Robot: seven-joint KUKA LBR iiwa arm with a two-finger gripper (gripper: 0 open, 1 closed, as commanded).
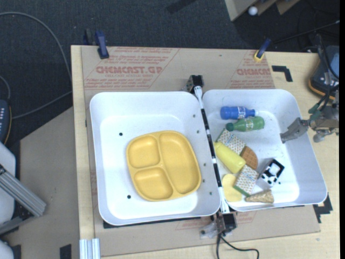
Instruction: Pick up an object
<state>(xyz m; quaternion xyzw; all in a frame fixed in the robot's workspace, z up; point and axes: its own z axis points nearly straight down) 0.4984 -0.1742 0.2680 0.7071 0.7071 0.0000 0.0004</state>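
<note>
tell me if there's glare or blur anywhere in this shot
Camera view: even soft light, the white bins bright but not blown out; yellow tray and blue bottle sharp; the gripper at the right bin's edge looks slightly soft.

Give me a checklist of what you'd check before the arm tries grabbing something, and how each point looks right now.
1. Things to grab in reach: ok; the right bin holds a blue bottle, a green bottle and a yellow bottle.
2. Gripper over that bin: ok, near its right edge.
3. Gripper free of any object: ok, nothing is seen between its fingers.
4. Target standing apart: not ok; the yellow bottle touches the packets around it.
5. Yellow tray out of the way: ok, in the left bin.
</note>
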